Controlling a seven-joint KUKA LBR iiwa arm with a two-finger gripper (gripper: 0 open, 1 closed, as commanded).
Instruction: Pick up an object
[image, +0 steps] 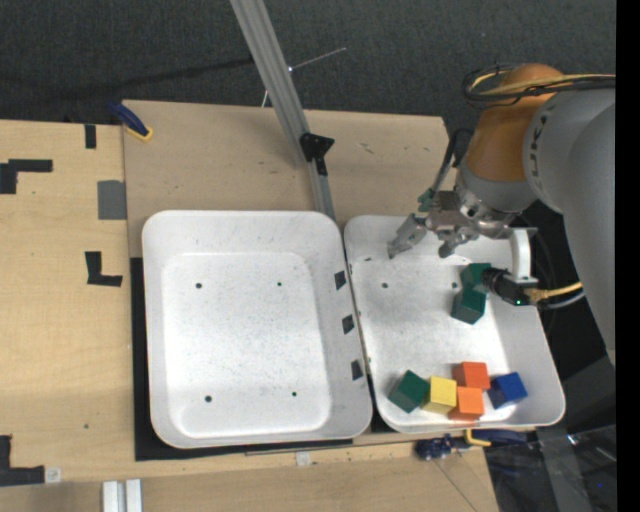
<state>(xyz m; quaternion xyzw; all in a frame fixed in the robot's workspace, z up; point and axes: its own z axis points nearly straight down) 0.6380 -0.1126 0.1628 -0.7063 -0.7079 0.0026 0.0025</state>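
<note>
two bins (245, 225), seven blocks (443, 391)

A single fixed camera is looking down at a slant from above the desk (60, 330), taking in both white bins (250, 330) side by side from a moderate height, while the arm (560, 120) is entering from the frame's right.

Left bin (245, 320): floor open, free access from above. Right bin (415, 310): middle floor open; blocks (455, 388) crowd the near edge, a dark green block (470, 300) lies toward the right. Slanted metal pole (290, 100) crosses above the far edge.
</note>
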